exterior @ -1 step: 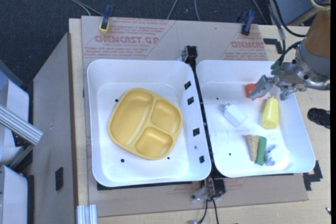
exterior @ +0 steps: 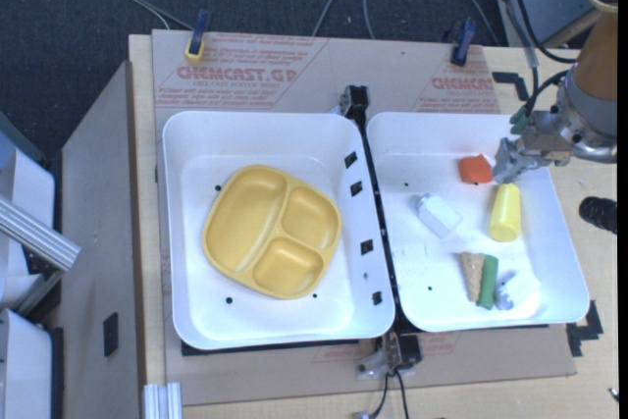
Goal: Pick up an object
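— Gripper [exterior: 514, 164] position? Closed or not?
— Over the right bin [exterior: 564, 240], just beside one orange block [exterior: 475, 170], above one yellow cylinder [exterior: 505, 212]. Its grip state: cannot tell.
— Other items there?
— One white piece [exterior: 438, 214], one tan wedge [exterior: 473, 272], one green stick [exterior: 488, 282], touching.
— Left bin [exterior: 182, 240]?
— One yellow divided plate [exterior: 272, 231].

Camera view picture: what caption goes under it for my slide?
Robot gripper hovers by an orange block and yellow cylinder; left bin holds a yellow tray.
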You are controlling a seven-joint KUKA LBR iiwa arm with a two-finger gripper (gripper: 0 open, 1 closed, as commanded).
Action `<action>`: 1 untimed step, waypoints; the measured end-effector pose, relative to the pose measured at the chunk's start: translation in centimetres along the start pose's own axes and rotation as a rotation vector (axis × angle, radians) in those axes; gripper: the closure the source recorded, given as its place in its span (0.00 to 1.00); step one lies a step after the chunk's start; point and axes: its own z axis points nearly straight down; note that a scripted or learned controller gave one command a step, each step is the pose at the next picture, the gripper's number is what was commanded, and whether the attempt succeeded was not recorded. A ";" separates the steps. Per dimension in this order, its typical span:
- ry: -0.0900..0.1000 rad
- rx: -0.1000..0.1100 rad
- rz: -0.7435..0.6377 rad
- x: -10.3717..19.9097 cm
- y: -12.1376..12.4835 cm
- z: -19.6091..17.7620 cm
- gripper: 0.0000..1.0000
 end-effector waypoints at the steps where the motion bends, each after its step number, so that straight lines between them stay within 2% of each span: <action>1: -0.007 -0.016 0.002 -2.4 -2.9 -16.5 1.00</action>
